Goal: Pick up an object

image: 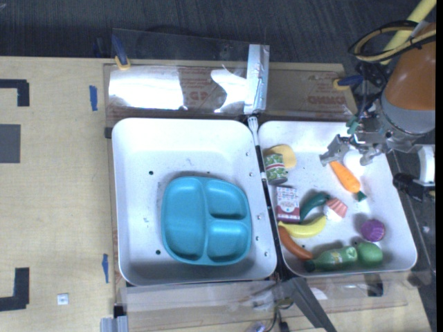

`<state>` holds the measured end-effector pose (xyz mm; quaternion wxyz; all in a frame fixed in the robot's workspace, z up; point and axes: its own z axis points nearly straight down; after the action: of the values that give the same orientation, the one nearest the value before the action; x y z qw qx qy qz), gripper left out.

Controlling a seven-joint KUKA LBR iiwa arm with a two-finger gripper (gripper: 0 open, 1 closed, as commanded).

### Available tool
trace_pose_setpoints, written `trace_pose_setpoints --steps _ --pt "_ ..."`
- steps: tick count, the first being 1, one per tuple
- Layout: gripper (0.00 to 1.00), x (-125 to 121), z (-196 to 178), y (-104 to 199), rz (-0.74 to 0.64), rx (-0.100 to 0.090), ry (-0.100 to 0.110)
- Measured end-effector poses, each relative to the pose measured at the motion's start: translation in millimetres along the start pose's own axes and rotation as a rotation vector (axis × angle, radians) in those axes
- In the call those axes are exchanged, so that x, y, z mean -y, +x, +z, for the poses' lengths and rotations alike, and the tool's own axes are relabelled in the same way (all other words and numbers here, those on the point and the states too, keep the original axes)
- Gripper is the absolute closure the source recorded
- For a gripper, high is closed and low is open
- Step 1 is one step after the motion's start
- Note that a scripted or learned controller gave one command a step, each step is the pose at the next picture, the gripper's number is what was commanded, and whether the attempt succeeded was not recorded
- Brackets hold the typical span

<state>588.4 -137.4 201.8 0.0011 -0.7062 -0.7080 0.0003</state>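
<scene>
My gripper (351,151) hangs over the back of the right bin (405,206), its two grey fingers spread apart, so it is open. An orange carrot (345,176) lies slanted on the bin floor just in front of the fingers, its upper end near the gap between them. I see nothing clamped between the fingers. Further forward lie a yellow banana (309,227), a purple ball (372,229) and a green bottle (333,256).
The right bin also holds a small can (276,164), a red and white carton (287,203), a teal piece (315,200), a green fruit (371,253) and an orange piece (294,245). A blue divided plate (205,218) sits in the left bin (138,151).
</scene>
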Motion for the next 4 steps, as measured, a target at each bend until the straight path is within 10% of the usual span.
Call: trace_pose_setpoints --steps 1,2,3,4 --pt "0.00 -13.6 111.3 -31.4 -0.203 0.001 -0.003" --pt "0.00 -12.5 111.6 -55.9 -0.187 -0.018 -0.013" --pt "0.00 -71.2 113.5 -59.1 -0.005 -0.007 -0.008" --pt "0.00 -39.1 101.1 -69.9 0.043 -0.018 -0.007"
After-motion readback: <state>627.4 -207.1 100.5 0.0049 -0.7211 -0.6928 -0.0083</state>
